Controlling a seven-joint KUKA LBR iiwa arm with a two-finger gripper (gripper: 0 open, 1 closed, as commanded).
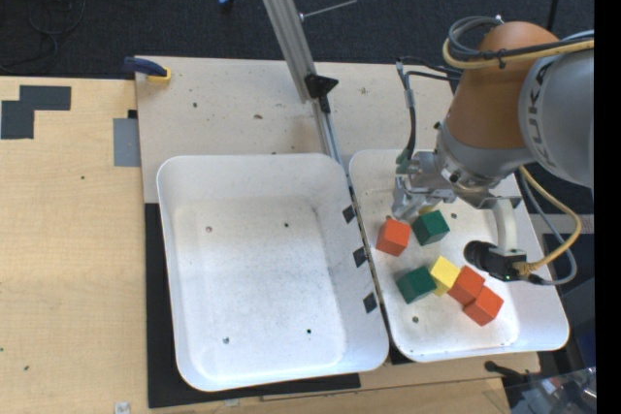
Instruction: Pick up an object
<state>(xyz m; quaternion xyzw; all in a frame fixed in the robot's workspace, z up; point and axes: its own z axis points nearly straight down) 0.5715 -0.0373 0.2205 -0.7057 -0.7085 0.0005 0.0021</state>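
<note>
Claw [415, 206] above orange block [393, 236] (touching?)

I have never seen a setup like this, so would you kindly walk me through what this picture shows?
This is one camera fixed above a workbench, looking down at a slant. The grey machine with the orange band is a robot arm reaching in from the right. At its end is a two-finger gripper, lowered over the right bin, just above an orange block and a green block. I cannot tell whether its fingers are open, and nothing is visibly held. Nearer the camera in that bin lie another green block, a yellow block and two more orange blocks. The left bin is the other shallow white tray. A metal pole rises behind them.
</note>
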